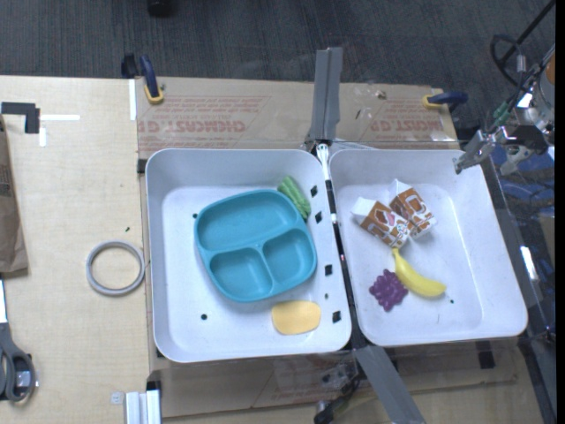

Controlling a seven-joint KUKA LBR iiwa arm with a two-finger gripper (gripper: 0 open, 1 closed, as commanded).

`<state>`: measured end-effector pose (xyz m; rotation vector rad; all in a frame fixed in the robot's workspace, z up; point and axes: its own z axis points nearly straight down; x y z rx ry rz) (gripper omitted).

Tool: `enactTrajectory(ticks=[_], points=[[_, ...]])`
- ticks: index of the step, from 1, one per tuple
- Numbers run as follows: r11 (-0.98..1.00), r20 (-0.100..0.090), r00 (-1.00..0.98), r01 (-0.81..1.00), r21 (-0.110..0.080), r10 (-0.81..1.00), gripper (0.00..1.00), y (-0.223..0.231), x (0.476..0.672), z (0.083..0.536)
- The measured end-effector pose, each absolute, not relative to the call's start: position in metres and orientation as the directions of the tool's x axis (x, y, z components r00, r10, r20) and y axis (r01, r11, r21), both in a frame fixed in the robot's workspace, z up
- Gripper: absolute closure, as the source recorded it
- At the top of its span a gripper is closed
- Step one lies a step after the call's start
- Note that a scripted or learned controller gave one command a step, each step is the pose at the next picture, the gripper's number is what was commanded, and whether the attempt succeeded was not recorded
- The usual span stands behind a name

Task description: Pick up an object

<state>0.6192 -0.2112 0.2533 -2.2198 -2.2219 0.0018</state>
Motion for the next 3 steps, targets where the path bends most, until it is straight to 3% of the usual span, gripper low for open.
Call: enactTrajectory(ticks=[1, 2, 3], points=[[-0.060, -0.002, 0.060, 0.998, 0.009, 0.998, 0.00, -0.149, 0.602, 0.119], [0.066, -0.014, -0.066, 0.997, 0.030, 0.998, 0.00, -0.105, 0.603, 0.108], [-0.039, -0.002, 0.039, 0.999, 0.002, 0.999, 0.00, -0.106, 0.626, 0.093]])
